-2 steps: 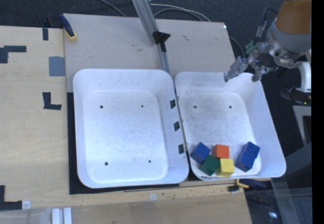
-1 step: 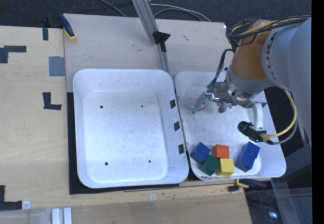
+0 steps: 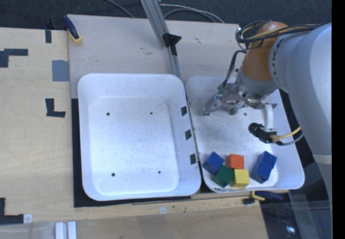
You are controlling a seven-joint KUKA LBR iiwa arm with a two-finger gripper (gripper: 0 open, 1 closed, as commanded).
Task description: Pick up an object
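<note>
Blocks [image 3: 235, 170], small, rigid and probably light, cluster at the right bin's [image 3: 291, 181] near edge, best pinched across flat opposite faces, while the gripper [image 3: 211, 107] hovers empty farther back.

Five blocks [image 3: 235, 169] clustered at right bin's [image 3: 210, 124] near edge: two blue, orange, green, yellow.
</note>
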